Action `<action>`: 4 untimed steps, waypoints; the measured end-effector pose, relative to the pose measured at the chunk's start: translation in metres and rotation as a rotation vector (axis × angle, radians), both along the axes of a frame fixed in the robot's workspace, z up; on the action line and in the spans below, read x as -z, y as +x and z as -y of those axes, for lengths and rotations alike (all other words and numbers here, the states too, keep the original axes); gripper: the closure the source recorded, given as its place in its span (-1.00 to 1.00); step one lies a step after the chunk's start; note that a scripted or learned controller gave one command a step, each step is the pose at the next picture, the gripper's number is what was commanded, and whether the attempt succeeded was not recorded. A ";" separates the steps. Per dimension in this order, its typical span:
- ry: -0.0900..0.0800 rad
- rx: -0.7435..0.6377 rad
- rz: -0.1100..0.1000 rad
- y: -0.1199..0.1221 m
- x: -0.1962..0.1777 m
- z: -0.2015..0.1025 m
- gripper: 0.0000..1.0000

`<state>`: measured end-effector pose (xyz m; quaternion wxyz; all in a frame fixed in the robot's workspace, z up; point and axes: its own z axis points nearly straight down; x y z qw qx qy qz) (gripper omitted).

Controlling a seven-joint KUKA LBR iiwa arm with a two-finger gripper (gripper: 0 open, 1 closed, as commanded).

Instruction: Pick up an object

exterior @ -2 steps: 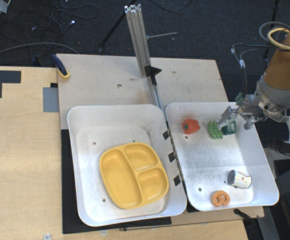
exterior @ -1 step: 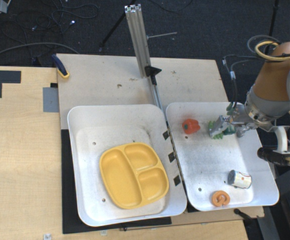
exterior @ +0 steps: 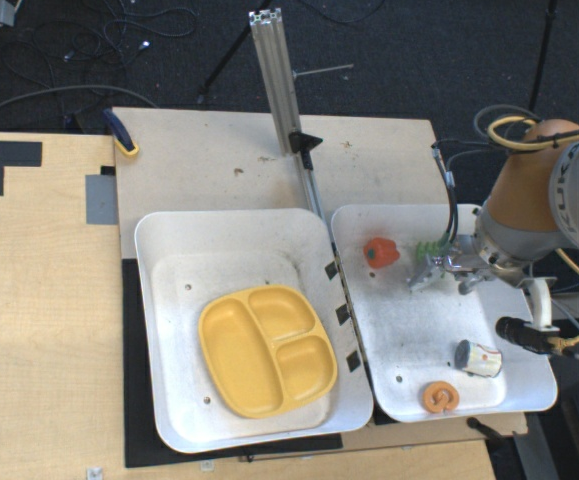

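In the right bin (exterior: 409, 388), your gripper (exterior: 447, 265) sits low near the far edge, just beside a small green object (exterior: 430, 249); I cannot tell how it is set. A red-orange object (exterior: 380, 253) lies to the left, a grey-and-white one (exterior: 477, 358) and an orange ring (exterior: 440, 398) nearer. Centre over one item, clear of the wall, before you close.

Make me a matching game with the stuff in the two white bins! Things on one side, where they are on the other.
Things:
1. yellow divided plate
2. red-orange toy
3. orange ring
4. small grey and white object

Places:
A. right bin, front edge
B. left bin
C. right bin, back left, left of the hand
D. right bin, just behind the ring

Pairs: 1-B, 2-C, 3-A, 4-D
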<state>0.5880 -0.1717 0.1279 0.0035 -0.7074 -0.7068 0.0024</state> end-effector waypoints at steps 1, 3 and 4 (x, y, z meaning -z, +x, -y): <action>0.000 0.000 0.008 0.002 0.038 0.000 -1.00; -0.002 -0.001 0.010 0.008 -0.037 0.002 1.00; -0.003 -0.002 0.012 0.003 -0.099 0.001 1.00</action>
